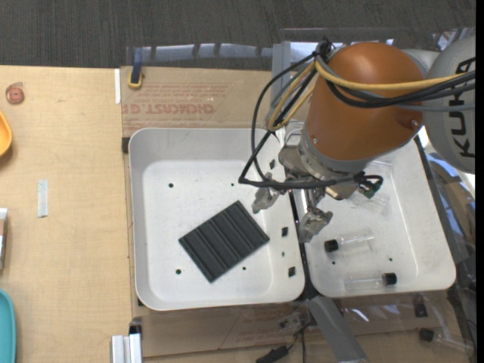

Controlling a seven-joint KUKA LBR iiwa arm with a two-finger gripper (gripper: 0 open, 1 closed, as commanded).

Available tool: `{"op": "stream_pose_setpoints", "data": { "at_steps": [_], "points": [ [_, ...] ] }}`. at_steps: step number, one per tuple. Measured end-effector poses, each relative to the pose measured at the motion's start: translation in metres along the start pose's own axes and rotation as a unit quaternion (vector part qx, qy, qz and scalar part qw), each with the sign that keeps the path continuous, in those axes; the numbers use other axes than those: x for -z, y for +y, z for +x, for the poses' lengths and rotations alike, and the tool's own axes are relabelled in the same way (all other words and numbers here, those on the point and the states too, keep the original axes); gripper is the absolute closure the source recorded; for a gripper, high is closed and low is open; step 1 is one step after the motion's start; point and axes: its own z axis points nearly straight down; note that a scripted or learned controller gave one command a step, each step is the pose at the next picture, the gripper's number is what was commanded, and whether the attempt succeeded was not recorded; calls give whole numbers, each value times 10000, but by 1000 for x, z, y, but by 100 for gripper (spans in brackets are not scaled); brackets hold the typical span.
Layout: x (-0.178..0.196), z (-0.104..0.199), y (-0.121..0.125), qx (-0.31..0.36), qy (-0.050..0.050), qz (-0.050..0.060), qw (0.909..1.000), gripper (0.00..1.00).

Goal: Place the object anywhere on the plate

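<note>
Bins: 2, white [144, 203], [435, 225].
Ribbed dark plate [224, 240]: 1, left bin, 7 o'clock of gripper [290, 212].
Clear vials [349, 243]: 2, possibly more.
Gripper: fingers spread, nothing held.

Even overhead light is washing across my bench, leaving the two white bins [151, 203] glowing bright and nearly flat, with only faint grey shading gathering along their inner walls. A soft highlight is sitting on my orange band [363, 104], and my arm is throwing a weak, diffuse shadow onto the right bin beneath it. The dark ribbed plate [224, 240] is reading crisp, its grooves catching thin lines of light. The clear plastic vials [352, 243] are nearly dissolving into the white floor. Detail is staying fairly sharp at centre, while the frame's corners are looking slightly softer and grainier. The carpet above is lying dim.
</note>
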Motion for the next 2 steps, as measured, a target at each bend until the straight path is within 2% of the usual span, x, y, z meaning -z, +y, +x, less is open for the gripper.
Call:
{"op": "stream_pose_setpoints", "data": {
  "at_steps": [1, 2],
  "points": [
    [-70, -61, -2, -2089, -1, 8, 9779, 0],
    [9, -113, 15, -2999, -13, 15, 9540, 0]
  ]
}}
